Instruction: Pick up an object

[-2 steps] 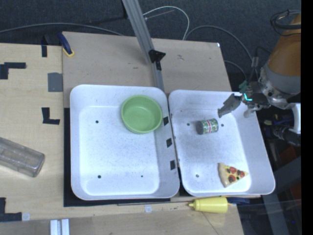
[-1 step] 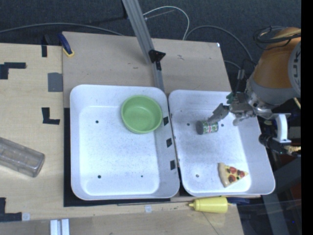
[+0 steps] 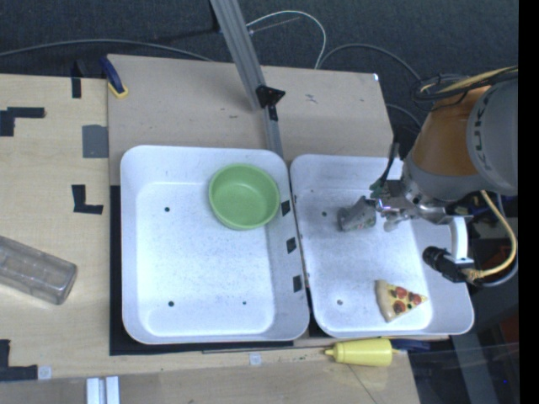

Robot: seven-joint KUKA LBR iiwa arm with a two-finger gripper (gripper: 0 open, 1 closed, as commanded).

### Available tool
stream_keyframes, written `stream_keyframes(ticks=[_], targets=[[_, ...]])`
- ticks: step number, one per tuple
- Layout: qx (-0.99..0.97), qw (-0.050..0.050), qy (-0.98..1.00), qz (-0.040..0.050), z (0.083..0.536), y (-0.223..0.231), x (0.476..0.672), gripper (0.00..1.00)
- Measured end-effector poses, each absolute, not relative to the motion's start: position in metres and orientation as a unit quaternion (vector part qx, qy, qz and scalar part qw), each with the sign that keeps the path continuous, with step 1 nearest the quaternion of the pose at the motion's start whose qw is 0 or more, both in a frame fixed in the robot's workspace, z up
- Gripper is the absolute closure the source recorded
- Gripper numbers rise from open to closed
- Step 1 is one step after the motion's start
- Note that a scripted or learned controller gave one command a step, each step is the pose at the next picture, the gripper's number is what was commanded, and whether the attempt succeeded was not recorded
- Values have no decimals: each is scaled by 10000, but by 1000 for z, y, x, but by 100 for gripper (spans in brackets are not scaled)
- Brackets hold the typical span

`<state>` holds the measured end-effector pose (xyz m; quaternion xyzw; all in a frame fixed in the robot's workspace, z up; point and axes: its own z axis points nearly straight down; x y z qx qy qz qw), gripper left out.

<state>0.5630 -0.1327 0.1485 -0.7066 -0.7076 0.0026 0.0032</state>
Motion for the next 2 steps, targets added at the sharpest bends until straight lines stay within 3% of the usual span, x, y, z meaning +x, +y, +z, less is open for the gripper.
stream_keyframes(ticks=[1, 2], targets=[[-7067, 29, -7075, 26, 94, -132, 561, 0], [-7060, 17, -7082, 9, 107, -131, 562, 100]])
